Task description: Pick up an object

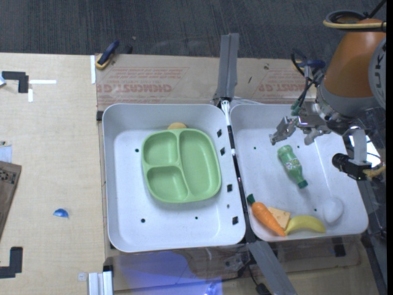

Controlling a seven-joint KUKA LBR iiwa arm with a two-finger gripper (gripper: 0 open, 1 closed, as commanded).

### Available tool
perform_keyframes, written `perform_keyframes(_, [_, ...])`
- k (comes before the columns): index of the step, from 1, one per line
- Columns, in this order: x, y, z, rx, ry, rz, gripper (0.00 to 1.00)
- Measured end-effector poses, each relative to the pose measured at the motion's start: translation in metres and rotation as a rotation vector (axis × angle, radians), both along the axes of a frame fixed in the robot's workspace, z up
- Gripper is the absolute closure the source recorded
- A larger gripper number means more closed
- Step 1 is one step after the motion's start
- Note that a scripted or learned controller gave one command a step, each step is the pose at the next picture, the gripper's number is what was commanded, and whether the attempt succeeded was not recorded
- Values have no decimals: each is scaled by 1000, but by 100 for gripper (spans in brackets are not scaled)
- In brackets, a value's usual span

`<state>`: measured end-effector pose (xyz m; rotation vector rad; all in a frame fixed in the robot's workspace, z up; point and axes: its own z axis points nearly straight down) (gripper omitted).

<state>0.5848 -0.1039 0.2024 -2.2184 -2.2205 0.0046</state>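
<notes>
In the right bin (258, 165) a green bottle (291, 165) lies on its side near the middle. My gripper (295, 133) hovers just beyond the bottle's upper end, open, with nothing between its fingers. Along the bin's front edge lie an orange carrot (268, 218), a yellow cheese wedge (282, 215) and a banana (307, 225). A pale round object (333, 209) rests at the front right.
The left bin (123, 183) holds a green divided plate (182, 165) with a small yellow item (177, 126) peeking out behind it. A grey divider post (228, 66) rises between the bins at the back. The arm's orange band (356, 60) looms at the right.
</notes>
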Motion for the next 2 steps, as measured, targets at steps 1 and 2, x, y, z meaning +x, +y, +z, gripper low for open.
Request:
perform_keyframes(1, [-6, 84, -12, -1, 0, -81, 0])
perform_keyframes(2, [8, 93, -11, -2, -3, 35, 0])
